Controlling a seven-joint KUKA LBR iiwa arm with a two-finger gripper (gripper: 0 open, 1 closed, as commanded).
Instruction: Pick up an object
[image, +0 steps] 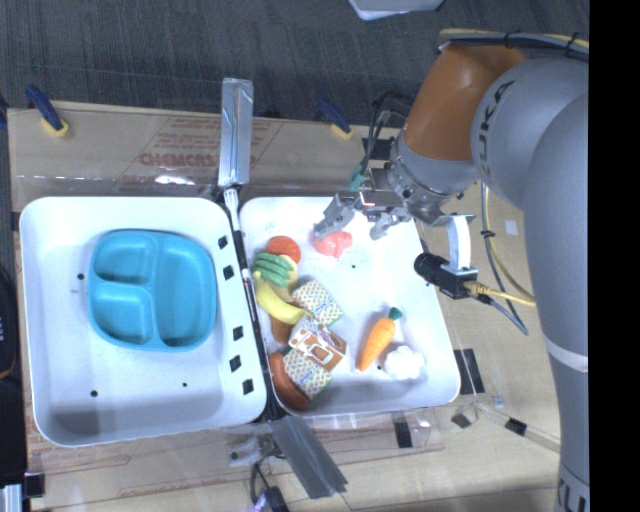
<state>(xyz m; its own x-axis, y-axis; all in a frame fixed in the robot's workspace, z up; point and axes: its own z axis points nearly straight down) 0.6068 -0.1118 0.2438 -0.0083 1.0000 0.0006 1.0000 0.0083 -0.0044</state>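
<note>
My gripper (357, 219) hovers over the far part of the right bin (432, 330), its fingers spread apart and open with nothing between them. A small pink object (333, 243) lies on the bin floor just below the left fingertip (329, 216). Further left and toward the front lie a red tomato (283, 246), a green toy (273, 267), a yellow banana (276, 301), two patterned boxes (316, 299) (318, 353), an orange carrot (377, 340) and a white lump (404, 364).
The left bin (50, 380) holds a blue divided tray (155, 288). A brown item (284, 386) sits at the right bin's front left corner. A black cable part (440, 272) hangs over the right bin's right side.
</note>
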